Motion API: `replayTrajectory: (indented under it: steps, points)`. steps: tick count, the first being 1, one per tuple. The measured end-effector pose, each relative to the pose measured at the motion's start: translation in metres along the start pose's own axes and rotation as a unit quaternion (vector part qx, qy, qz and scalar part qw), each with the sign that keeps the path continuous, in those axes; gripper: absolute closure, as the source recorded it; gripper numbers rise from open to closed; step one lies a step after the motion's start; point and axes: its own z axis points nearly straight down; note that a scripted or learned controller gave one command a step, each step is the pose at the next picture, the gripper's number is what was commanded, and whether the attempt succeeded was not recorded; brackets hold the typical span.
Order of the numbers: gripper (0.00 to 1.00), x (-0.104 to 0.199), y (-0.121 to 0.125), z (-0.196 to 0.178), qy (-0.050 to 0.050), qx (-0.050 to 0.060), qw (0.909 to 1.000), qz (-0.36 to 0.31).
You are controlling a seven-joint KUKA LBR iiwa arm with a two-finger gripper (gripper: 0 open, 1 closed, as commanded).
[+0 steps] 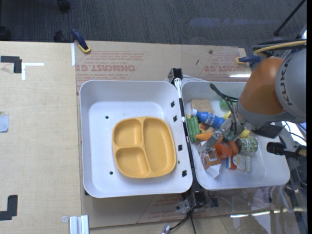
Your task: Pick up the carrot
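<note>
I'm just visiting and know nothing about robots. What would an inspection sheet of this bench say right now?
Surface: two white bins side by side, left bin, right bin, on cardboard over a wooden bench.
Job's things: carrot lies in the right bin's pile, small and orange.
Clutter: yellow divided plate in the left bin; blue bottle, green can, packets around the carrot.
Grippers: gripper low over the pile; its grasp is unclear.
Cables: black leads by the arm.
Surroundings: dark carpet, chair wheels.
</note>
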Motion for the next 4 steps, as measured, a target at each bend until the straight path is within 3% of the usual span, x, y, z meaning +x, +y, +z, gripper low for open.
replayTrajectory:
  steps: [1, 2, 3, 4]
  points:
    - [1.0, -0.002, 0.003, -0.012, -0.005, -0.004, 1.0, -0.002]
    - [0.0, -0.005, 0.003, -0.014, -0.009, -0.005, 0.9999, 0.0]
    - [0.0, 0.002, -0.015, -0.002, -0.014, -0.007, 0.9962, 0.086]
    - [0.0, -0.016, 0.0, 0.014, 0.001, 0.008, 0.9761, 0.217]
